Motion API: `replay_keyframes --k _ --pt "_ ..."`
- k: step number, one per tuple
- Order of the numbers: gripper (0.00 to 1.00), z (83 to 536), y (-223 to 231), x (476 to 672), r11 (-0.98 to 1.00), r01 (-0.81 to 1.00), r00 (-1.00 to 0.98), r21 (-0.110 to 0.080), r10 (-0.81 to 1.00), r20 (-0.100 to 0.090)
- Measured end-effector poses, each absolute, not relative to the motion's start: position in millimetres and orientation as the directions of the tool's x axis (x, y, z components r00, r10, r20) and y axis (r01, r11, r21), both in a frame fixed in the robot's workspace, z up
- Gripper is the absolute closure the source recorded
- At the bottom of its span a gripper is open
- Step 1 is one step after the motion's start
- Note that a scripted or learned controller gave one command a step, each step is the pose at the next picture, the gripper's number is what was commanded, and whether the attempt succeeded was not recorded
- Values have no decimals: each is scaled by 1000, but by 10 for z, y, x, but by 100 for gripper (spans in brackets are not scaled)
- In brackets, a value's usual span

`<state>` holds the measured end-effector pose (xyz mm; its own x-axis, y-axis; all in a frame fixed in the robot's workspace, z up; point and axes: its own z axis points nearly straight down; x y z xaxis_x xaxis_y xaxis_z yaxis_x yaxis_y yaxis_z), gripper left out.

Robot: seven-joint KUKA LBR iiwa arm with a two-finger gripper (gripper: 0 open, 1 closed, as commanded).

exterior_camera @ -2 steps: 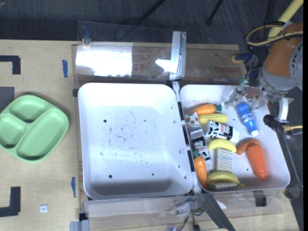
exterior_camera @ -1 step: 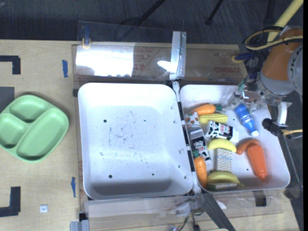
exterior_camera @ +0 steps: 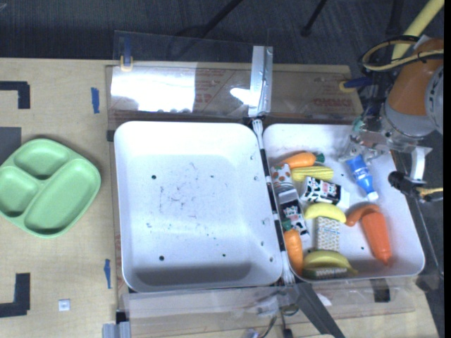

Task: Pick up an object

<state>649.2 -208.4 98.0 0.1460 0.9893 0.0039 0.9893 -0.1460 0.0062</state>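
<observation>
The right bin (exterior_camera: 412, 210) holds a heap of small items. Among them are a blue tube with a white cap (exterior_camera: 361, 175), a big orange carrot (exterior_camera: 378, 235), two yellow bananas (exterior_camera: 325, 212) (exterior_camera: 326, 260), a cow-patterned box (exterior_camera: 323, 189), a speckled beige block (exterior_camera: 327, 235) and a smaller orange piece (exterior_camera: 300, 159). My gripper (exterior_camera: 365, 141) hangs over the bin's far right part, right at the upper end of the blue tube. Whether it touches the tube is unclear. The orange-banded wrist (exterior_camera: 412, 94) is above it.
The left bin (exterior_camera: 190, 203) sits beside the right one, their rims meeting at the middle. A green divided plate (exterior_camera: 46, 186) rests on the bench at far left. A clear panel (exterior_camera: 190, 83) and a metal post (exterior_camera: 261, 79) stand behind the bins.
</observation>
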Motion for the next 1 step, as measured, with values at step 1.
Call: replay_keyframes --k 1 --pt "100 1404 -1683 6512 -220 976 220 2 976 0"
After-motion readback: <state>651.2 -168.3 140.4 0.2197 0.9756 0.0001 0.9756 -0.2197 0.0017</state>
